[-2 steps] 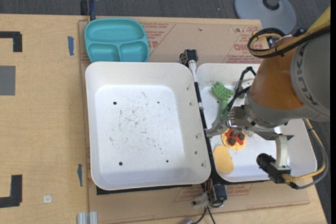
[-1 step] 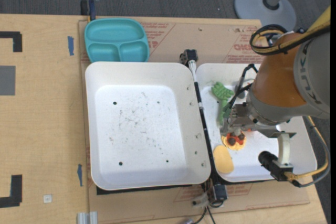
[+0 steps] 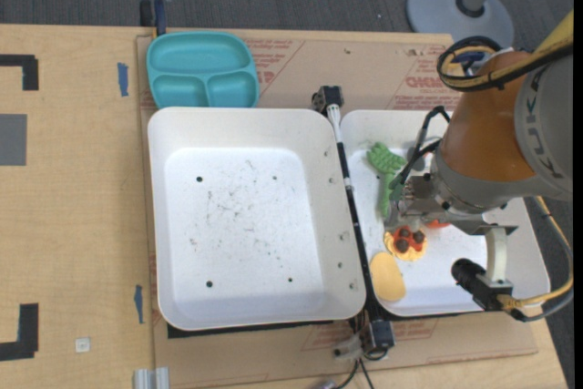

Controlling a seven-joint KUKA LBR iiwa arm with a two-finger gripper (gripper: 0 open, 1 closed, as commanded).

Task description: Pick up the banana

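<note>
Apparently the banana (image 3: pixel 387 277), a small yellow toy, lies just below-left of the end effector (image 3: pixel 412 212), untouched; whether that is wide or narrow I cannot tell. Probably light, stiff and smooth, best pinched across its narrow middle

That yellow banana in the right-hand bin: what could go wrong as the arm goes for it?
The banana lies close against the bin wall, so the fingers may lack room. The gripper seems nearer the orange toy and green toy, so it could grab or nudge those instead.
</note>
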